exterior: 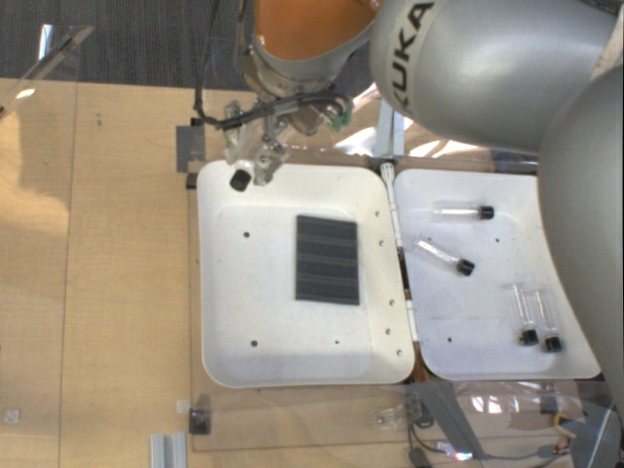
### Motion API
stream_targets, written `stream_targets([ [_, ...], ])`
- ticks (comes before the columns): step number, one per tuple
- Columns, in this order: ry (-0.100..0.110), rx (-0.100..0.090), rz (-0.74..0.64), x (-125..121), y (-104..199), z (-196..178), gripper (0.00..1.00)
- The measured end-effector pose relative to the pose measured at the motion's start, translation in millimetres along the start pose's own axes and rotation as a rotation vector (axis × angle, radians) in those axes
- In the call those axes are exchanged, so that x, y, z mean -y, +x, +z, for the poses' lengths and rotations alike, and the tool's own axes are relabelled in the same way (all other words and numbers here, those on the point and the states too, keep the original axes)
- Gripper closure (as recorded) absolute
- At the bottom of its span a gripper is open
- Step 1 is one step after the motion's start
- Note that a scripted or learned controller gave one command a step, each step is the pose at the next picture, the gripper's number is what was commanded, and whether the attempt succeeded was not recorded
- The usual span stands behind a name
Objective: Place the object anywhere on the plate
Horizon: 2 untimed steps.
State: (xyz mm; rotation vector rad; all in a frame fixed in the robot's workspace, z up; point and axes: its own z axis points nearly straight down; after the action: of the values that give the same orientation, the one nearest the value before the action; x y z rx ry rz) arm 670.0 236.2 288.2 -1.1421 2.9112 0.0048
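Observation:
A dark grey ribbed plate (328, 259) lies flat in the middle of the left white bin (234, 339). My gripper (257, 164) hangs over that bin's far left corner, well up and left of the plate. A clear vial with a black cap (240, 178) sits slanted between its fingers, cap end pointing down-left. The gripper is shut on it. The arm's orange band and grey body cover the top of the view.
The right white bin (487, 359) holds several more clear vials with black caps, among them one at the far side (462, 211) and a pair near the right wall (536, 318). Cables and small fixtures lie along the bench's front edge (439, 437).

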Motion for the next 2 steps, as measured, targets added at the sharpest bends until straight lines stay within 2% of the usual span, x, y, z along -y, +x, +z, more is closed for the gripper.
stream_targets([
  [1, 0.002, -0.004, 0.574, 6.2, 6.2, 18.9, 1.00],
  [2, 0.002, -0.003, 0.775, 0.2, 0.9, 17.1, 1.00],
])
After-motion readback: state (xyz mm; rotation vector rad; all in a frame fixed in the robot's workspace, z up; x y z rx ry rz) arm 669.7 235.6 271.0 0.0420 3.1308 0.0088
